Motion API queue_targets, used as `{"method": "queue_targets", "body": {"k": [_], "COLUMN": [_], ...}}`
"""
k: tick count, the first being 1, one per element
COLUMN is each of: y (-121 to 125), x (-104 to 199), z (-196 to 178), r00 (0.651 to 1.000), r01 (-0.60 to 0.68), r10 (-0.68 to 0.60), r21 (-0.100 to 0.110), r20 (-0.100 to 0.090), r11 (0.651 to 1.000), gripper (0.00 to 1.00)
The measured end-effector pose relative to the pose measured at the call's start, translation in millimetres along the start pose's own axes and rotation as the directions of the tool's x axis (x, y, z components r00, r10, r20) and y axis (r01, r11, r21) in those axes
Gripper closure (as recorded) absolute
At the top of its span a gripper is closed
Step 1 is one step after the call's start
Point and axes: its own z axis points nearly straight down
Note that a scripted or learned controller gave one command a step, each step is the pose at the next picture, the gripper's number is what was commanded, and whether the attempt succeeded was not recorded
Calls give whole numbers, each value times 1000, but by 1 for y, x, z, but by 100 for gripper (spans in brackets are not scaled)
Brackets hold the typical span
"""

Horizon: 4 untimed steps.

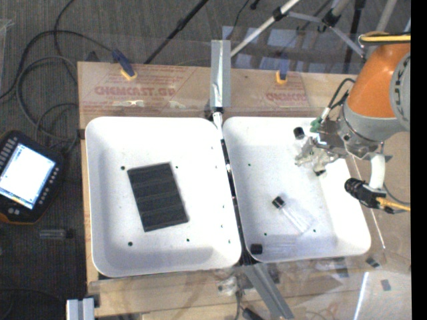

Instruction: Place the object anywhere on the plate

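Note:
A dark grey ribbed rectangular plate [157, 197] lies flat in the left bin [107, 139], a little left of its middle. The object, a small clear vial with a black cap [291, 213], lies on its side on the floor of the right bin [253, 139], below the middle. My gripper [309, 153] hangs over the upper right part of the right bin, up and to the right of the vial and well apart from it. Its two dark fingertips [298, 133] stand apart, open, with nothing between them.
A small dark item [255, 249] sits in the front left corner of the right bin. The raised rims where the two bins meet [227, 179] run between vial and plate. A tablet [25, 177] lies left of the bench.

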Motion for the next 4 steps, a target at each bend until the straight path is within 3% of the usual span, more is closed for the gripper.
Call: {"method": "queue_targets", "body": {"k": [1, 2, 3, 4], "y": [-32, -29, -70, -55], "x": [63, 151, 217, 258], "z": [10, 23, 3, -7], "r00": [996, 1000, 987, 972], "r01": [-89, 0, 161, 234], "r10": [89, 0, -161, -234], "r21": [3, 2, 2, 1], "r20": [-5, -4, -4, -4], "r11": [996, 1000, 987, 972], "gripper": [100, 100, 100, 100]}}
